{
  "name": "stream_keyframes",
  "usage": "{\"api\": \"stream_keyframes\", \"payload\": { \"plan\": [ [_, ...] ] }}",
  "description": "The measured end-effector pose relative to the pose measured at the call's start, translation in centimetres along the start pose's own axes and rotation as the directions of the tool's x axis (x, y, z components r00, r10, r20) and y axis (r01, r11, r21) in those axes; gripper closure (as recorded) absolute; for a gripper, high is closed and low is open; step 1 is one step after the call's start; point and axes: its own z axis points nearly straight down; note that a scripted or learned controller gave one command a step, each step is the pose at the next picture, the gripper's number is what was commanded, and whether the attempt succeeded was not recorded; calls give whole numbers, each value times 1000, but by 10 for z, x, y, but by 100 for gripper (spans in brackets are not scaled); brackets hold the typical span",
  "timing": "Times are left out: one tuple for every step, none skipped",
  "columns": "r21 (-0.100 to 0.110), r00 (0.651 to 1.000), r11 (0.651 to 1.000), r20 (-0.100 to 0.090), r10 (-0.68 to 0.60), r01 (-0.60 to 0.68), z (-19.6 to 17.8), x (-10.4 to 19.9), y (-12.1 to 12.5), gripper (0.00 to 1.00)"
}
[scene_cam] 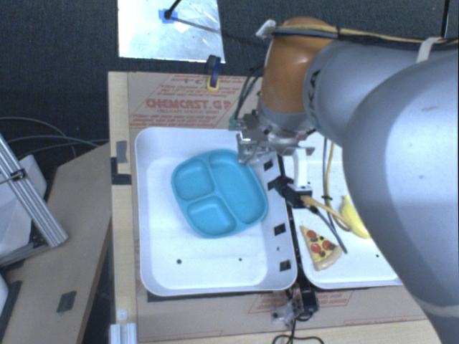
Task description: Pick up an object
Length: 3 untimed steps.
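Blue three-compartment plastic plate [217,192] lying in left white bin [154,264], pizza-slice toy [320,246] and yellow banana [353,217] lying in right white bin [358,274], grey arm's gripper [252,149] hovering at the plate's upper right edge, jaw state impossible to tell.

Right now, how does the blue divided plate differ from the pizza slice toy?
The blue divided plate lies in the left bin; the pizza slice toy lies in the right bin. The plate is far larger and plain blue; the slice is small, tan-crusted with red topping. The plate is rounded with three compartments; the slice is a wedge. Both rest flat, apart from the gripper.
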Motion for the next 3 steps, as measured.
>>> {"api": "stream_keyframes", "payload": {
  "plan": [
    [-2, 1000, 1000, 2, 11, -11, -75, -28, -73, 100],
    [-1, 1000, 1000, 3, 7, -7, -71, -26, -70, 0],
    [-15, 1000, 1000, -3, -1, 1, -196, 26, -91, 0]
  ]
}}
